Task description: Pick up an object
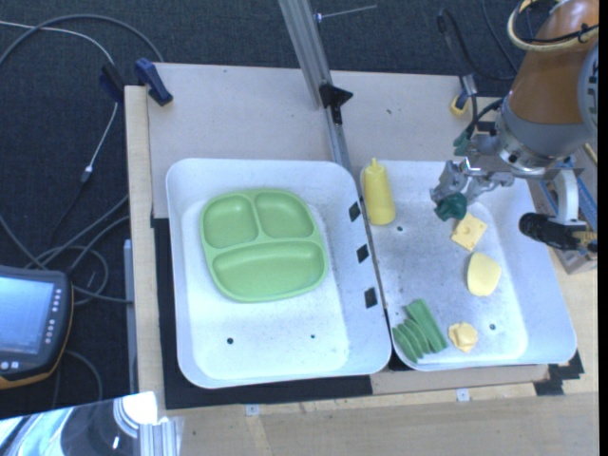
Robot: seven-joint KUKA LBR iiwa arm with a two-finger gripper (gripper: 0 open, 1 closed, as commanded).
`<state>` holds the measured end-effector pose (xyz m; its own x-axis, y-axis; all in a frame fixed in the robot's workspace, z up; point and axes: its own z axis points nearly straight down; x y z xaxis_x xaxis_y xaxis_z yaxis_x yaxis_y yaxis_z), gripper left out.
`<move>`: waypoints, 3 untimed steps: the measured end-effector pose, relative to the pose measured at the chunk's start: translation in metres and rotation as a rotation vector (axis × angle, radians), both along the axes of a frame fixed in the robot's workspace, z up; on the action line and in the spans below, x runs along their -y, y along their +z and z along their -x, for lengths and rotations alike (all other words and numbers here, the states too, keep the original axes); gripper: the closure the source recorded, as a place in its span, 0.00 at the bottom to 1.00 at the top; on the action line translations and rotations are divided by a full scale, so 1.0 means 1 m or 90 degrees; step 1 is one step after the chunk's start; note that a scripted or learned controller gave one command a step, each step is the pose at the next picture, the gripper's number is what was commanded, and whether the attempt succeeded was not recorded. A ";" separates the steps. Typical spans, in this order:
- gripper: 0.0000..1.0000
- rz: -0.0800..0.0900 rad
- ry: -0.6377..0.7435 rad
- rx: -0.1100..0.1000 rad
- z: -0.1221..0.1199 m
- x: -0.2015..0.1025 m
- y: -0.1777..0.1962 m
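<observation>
We see the gripper [454,200] low over the far part of the right bin [541,283], hanging from the grey arm [551,74] with its orange band that enters from the right. Its dark green tip sits just beside the upper corner of a yellow cheese wedge [468,232]; whether they touch we cannot tell. We cannot tell the state of the gripper either, since the tip reads as one dark blob from this angle.

Past the wedge, toward the near edge of the same bin, we note a pale yellow lemon-like piece [483,275], then a small yellow lumpy toy [463,335] near the front rim. A green ridged piece, like a bunch of beans [419,328], lies at the bin's near left corner. A yellow squeeze bottle [378,193] lies at the far left, against the divide between bins.

The left bin [190,350] holds a green three-compartment plate [263,243]. Both bins rest on the table [237,112].
</observation>
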<state>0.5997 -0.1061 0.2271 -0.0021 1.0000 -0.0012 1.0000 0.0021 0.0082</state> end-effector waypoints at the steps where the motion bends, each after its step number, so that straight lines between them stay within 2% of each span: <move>1: 1.00 0.000 0.000 0.000 -0.002 0.000 0.055; 2: 1.00 -0.003 0.003 -0.007 0.003 -0.056 0.050; 3: 1.00 -0.003 0.003 -0.007 0.003 -0.113 0.046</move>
<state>0.5963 0.0071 0.2733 -0.0074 1.0000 0.0033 1.0000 0.0074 -0.0035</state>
